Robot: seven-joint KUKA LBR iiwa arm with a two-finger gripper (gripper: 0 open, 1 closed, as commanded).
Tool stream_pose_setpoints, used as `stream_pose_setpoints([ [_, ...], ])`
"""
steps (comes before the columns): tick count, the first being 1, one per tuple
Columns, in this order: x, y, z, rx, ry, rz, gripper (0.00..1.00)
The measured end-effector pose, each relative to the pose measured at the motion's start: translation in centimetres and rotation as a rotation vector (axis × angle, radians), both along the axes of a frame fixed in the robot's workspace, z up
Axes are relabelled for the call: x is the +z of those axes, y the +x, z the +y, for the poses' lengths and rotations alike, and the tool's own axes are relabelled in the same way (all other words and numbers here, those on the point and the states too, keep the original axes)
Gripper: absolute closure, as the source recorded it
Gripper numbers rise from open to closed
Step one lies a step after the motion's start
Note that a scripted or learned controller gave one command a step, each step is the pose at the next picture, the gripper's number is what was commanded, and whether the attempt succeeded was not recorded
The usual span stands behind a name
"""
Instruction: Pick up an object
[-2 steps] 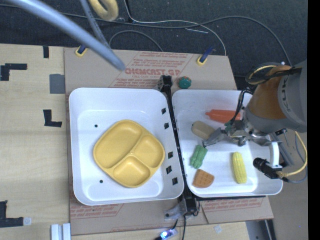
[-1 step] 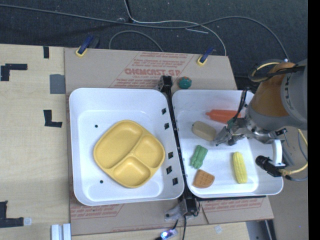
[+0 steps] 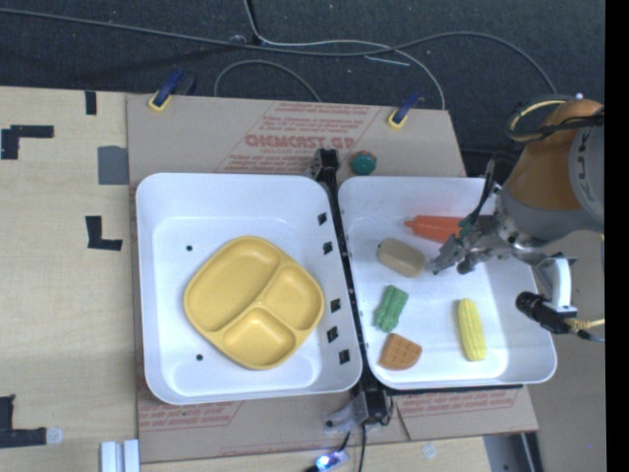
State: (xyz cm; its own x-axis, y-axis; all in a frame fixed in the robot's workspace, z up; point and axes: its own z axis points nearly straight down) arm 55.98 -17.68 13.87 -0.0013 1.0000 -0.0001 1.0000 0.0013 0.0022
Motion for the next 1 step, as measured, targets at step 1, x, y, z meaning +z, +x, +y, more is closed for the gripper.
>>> stream_pose_setpoints([
  [1,6.24,0.47,0.27,0.0,-0.001,-0.002,1.0],
])
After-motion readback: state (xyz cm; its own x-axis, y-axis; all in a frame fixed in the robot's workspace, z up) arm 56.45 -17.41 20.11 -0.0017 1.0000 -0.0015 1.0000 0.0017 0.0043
